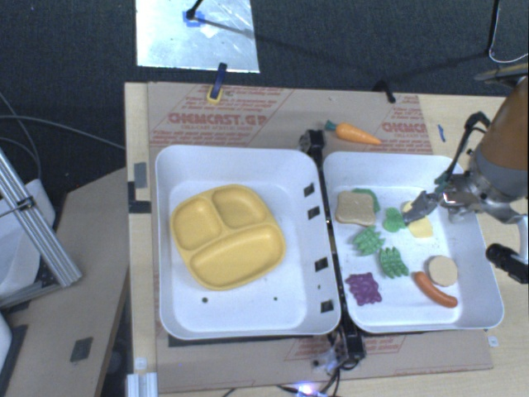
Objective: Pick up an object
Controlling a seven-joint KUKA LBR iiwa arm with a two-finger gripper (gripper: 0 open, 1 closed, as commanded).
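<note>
Cheese slice [421, 227], pale yellow, lies in the right bin [475, 321] among toy foods, right of centre frame. Gripper [416, 208] hangs at its upper edge beside green lettuce [393, 219]; fingers' spread I cannot tell, so the cheese looks the likely target.

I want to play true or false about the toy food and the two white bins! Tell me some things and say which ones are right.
1. The yellow divided plastic plate lies in the left white bin. True.
2. The orange toy carrot lies inside the right white bin. False: it lies on the cardboard behind the bins.
3. The purple toy grape bunch is in the right bin. True.
4. The robot's gripper hangs over the yellow plate. False: it is over the right bin, near the yellow cheese piece.
5. The toy sausage is blue. False: it is orange-red.
</note>
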